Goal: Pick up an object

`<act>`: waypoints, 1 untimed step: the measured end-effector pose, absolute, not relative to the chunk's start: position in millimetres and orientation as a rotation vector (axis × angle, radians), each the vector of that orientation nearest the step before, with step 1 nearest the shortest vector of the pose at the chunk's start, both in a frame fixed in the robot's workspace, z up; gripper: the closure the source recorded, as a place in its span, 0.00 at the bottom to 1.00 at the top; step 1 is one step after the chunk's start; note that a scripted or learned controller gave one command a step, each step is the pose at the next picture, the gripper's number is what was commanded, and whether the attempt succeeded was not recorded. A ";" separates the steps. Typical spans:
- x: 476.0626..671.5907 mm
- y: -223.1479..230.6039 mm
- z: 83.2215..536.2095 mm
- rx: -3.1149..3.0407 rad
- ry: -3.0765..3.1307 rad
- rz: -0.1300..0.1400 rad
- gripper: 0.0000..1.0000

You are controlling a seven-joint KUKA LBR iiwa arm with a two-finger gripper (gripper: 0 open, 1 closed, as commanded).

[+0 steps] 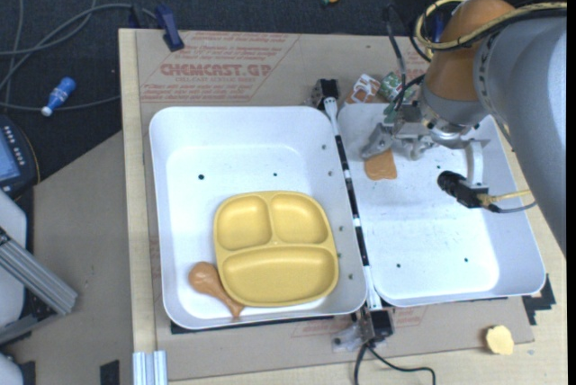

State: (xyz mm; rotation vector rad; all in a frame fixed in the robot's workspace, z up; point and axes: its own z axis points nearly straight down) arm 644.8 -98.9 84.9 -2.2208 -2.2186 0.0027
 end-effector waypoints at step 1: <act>649.5 -94.3 84.7 -2.222 -2.223 -0.001 0.00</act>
